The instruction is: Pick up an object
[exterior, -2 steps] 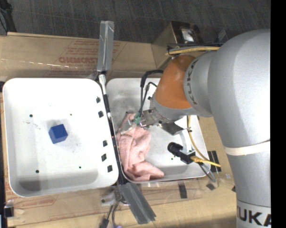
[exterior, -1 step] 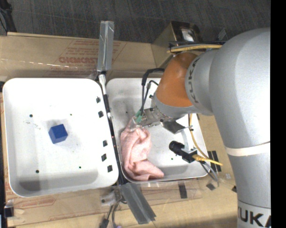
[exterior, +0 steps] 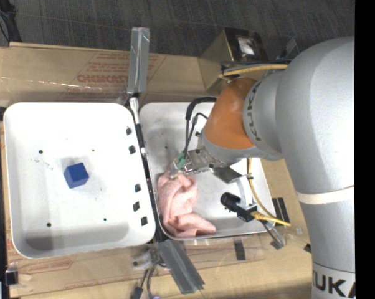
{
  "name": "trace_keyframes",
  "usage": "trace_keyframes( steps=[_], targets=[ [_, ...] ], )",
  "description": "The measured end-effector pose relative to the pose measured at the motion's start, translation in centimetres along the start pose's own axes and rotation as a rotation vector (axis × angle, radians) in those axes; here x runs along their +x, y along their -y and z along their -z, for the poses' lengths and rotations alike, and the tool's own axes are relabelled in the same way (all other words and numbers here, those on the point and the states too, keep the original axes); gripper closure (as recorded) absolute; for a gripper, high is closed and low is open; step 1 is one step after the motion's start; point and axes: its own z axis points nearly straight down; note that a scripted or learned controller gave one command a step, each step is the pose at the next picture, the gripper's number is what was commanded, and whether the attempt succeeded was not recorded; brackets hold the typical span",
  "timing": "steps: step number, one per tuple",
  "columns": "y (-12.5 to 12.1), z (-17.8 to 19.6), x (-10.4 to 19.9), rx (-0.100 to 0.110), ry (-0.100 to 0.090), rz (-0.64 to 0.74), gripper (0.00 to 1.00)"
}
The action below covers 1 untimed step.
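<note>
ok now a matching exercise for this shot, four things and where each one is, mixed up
1 small blue cube
2 crumpled pink cloth
3 orange band on the grey arm
4 brown cardboard sheet

A above the right white bin
B showing past the bins' far edge
C in the left white bin
D lying in the right white bin

Pairs: 1-C, 2-D, 3-A, 4-B

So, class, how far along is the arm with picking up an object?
Done: the gripper is in the right bin, at the upper edge of the pink cloth. In hand: seemingly a try at the cloth, which lies on the bin floor, not lifted. Left: the grasp and lift; the blue cube sits untouched in the left bin.
</note>
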Motion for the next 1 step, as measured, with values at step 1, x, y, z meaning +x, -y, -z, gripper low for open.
trace_keyframes(
  steps=[1],
  targets=[
    [-5.4,14.14,2.26,0.001,0.0,0.033,1.0]
  ],
)
